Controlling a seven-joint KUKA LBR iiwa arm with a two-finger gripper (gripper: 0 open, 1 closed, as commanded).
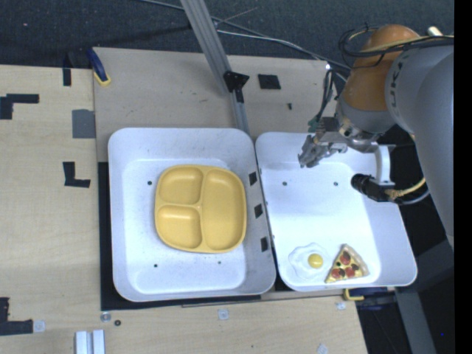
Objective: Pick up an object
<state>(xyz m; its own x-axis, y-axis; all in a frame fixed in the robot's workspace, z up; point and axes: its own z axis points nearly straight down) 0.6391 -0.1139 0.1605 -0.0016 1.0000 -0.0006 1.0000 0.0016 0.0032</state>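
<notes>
A fried egg toy (308, 259) and a pizza slice toy (347, 264) lie side by side at the near edge of the right bin (324, 205). A yellow divided plate (200, 208) rests in the middle of the left bin (136, 198). My gripper (313, 154) hangs over the far end of the right bin, well away from the egg and the pizza slice. Nothing shows between its fingers.
A slanted metal pole (214, 46) runs from the top of the view down to the gap between the bins. A black cable (380, 190) loops off the arm over the right bin's right side. Black tape marks dot the wooden bench.
</notes>
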